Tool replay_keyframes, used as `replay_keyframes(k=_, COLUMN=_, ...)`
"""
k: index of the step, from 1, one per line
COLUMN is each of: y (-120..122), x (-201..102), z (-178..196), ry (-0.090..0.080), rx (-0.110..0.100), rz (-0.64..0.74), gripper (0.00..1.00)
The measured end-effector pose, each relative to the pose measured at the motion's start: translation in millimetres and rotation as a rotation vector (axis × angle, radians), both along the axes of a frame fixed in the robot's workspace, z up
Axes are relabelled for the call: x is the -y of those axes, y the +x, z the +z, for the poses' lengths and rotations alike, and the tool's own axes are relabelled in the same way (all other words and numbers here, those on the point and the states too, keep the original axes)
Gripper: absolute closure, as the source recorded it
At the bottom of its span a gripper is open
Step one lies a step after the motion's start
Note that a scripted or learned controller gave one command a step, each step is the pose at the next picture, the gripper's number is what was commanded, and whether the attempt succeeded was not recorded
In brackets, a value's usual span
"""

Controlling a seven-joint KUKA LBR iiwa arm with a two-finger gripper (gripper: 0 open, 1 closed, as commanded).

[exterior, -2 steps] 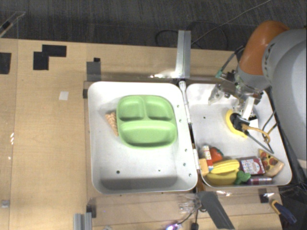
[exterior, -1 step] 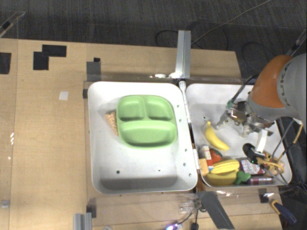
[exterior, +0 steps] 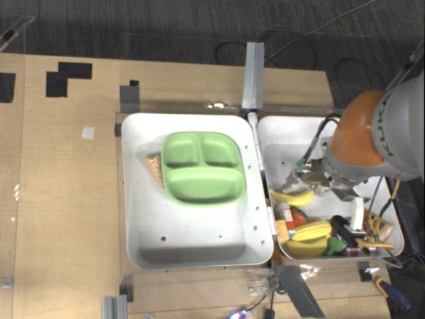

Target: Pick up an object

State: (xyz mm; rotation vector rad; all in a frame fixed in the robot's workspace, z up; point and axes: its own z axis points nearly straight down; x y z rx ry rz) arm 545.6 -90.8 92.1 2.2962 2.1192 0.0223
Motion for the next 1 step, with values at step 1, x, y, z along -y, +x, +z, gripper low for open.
replay_keyframes(k=1, y=16.9, x=5.1, z=0.6, ry=-0.007, rx=-0.005, rz=0.387, gripper=0.0)
